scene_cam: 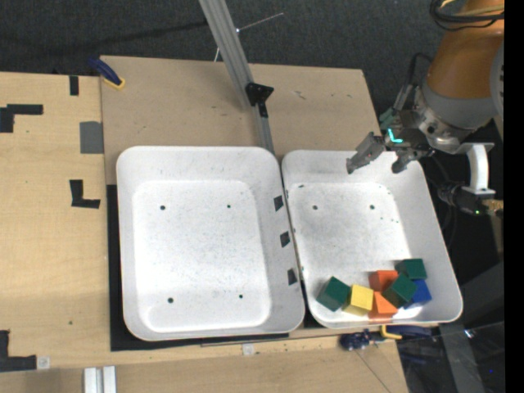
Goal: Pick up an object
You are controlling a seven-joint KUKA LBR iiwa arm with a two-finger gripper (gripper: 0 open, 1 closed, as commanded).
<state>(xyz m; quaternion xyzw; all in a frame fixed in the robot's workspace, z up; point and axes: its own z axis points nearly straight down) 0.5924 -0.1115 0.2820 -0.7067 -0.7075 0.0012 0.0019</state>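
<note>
1. Blocks, small and coloured, lie clustered in the near right corner of the right bin [409, 188]: a green block [333, 292] at the left of the cluster, a yellow block [359, 299] touching it, an orange block [382, 281], an orange wedge [382, 304], two more green blocks [411, 267] [401, 288] and a blue block [420, 292].
2. Gripper [378, 159] hangs above the far rim of the right bin, well apart from the cluster.
3. Fingers [363, 153] spread apart, nothing between them.
4. Arm: orange band [465, 64] above the wrist, reaching in from the right.
5. Left bin [131, 244] sits just beside the right bin, rims touching.
6. Grey metal bar [225, 31] slants down from the top to the gap between the bins.
</note>
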